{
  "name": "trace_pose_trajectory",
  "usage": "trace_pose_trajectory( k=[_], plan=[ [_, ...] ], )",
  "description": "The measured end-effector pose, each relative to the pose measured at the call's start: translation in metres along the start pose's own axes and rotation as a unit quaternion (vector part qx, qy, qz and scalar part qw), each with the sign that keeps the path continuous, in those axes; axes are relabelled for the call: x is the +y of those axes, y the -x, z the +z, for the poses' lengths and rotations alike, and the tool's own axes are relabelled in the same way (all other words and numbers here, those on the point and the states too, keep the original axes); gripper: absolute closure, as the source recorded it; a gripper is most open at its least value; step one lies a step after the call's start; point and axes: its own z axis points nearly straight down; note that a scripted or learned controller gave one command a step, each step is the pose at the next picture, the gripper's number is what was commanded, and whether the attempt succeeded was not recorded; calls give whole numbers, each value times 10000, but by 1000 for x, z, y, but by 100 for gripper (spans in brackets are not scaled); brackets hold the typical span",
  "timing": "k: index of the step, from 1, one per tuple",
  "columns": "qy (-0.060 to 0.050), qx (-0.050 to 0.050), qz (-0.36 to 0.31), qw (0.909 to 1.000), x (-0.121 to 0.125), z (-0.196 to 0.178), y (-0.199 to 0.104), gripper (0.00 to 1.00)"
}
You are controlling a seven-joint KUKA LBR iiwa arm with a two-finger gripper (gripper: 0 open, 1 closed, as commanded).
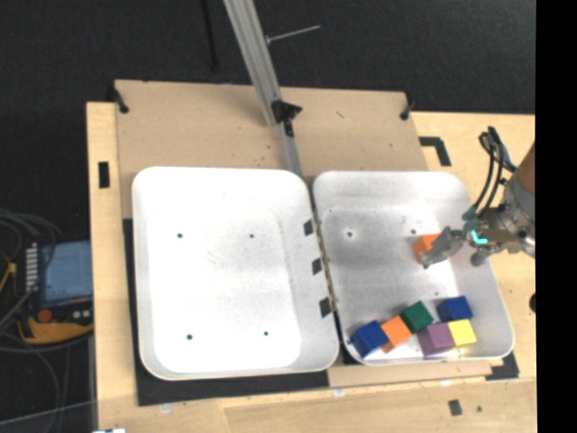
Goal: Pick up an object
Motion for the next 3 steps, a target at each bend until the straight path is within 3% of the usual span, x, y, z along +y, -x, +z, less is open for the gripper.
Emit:
trace_pose_trajectory(
  k=[3],
  plan=[
    [-36, -5, 15, 10000, 6, 159, 4, 0]
  ],
)
